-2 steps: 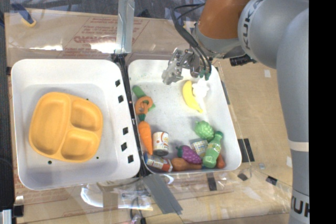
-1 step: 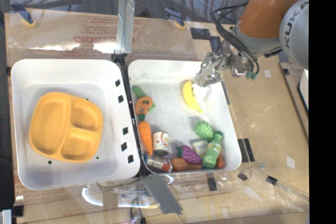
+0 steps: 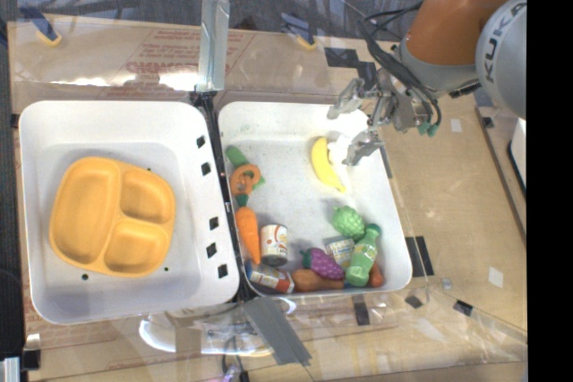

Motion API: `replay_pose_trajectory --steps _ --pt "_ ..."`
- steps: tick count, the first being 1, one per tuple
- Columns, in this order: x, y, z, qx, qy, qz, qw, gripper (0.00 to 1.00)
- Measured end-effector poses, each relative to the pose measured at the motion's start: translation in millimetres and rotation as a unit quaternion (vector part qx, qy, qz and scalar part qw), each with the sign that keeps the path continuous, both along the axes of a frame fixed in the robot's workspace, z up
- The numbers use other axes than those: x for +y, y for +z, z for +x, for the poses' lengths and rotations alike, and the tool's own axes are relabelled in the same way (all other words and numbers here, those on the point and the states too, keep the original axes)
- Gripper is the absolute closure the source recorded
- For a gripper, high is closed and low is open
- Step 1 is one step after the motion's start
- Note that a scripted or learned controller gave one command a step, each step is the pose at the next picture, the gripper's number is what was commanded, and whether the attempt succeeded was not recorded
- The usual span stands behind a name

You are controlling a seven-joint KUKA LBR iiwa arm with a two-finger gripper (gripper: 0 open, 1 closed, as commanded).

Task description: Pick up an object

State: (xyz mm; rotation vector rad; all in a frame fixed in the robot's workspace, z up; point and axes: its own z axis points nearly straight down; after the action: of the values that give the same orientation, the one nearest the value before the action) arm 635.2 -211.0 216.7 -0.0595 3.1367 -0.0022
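A yellow divided tray is seen lying in the left white bin, with three compartments facing up. A grey upright post is placed at the far end of the divider between the bins. Clear plastic sheeting is spread over the brown bench. Strips of grey tape are stuck at the near edge.

Yellow banana flat in right bin
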Motion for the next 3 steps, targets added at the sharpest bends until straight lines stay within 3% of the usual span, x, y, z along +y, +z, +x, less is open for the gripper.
replay_pose_trajectory --steps 1,2,3 --pt "1 -126 6 0.003 -0.037 0.0011 0.9993 0.0" --pt "1 -110 10 -0.002 -0.035 -0.0006 0.9994 1.0" --pt "51 -78 10 -0.001 -0.049 0.0013 0.9988 1.0"
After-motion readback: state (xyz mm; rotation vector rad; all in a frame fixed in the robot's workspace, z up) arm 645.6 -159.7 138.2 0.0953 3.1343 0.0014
